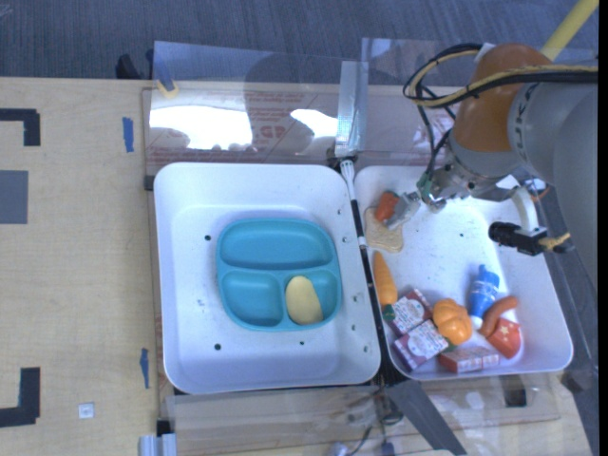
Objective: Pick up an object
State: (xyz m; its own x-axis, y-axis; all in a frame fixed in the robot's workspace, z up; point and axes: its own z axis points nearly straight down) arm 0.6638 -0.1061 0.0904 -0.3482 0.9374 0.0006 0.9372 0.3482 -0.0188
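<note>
My gripper [410, 205] reaches down into the upper left corner of the right bin [551, 302]. Its tip is right beside a small orange-red toy [384, 204], touching or nearly touching it. Just below lies a tan bread slice [385, 238]. Along the bin's left wall lies an orange carrot [383, 279]. At the front of the bin are red-and-white packets [412, 313], an orange pumpkin-like toy [452, 321], a blue bottle [484, 289] and a red toy [504, 329].
The left bin [180, 255] holds a blue divided plate [271, 250] with a yellow lemon-like toy [303, 300] in its lower right compartment. The grey arm with its orange band [494, 103] and cables hangs over the right bin's far right corner.
</note>
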